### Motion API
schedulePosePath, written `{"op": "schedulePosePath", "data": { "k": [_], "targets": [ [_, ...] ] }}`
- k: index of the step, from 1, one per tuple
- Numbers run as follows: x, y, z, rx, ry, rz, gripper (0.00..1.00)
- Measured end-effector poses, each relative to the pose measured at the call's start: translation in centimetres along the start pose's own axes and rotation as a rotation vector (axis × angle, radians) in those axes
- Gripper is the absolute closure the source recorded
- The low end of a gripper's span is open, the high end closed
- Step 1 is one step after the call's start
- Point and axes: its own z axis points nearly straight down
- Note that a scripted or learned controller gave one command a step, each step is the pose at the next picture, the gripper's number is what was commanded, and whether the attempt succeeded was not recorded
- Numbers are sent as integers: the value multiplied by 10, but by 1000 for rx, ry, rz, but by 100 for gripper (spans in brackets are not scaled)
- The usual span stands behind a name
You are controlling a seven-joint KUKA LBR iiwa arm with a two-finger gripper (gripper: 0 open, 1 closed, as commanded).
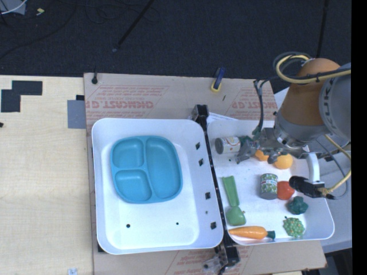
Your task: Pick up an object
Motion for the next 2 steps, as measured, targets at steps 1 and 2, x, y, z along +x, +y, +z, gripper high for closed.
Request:
{"op": "schedulePosePath", "data": {
  "k": [1,2],
  "targets": [
    [-1,-4,63,-1,0,-1,0],
    [-1,-5,68,-3,0,4,0]
  ]
}}
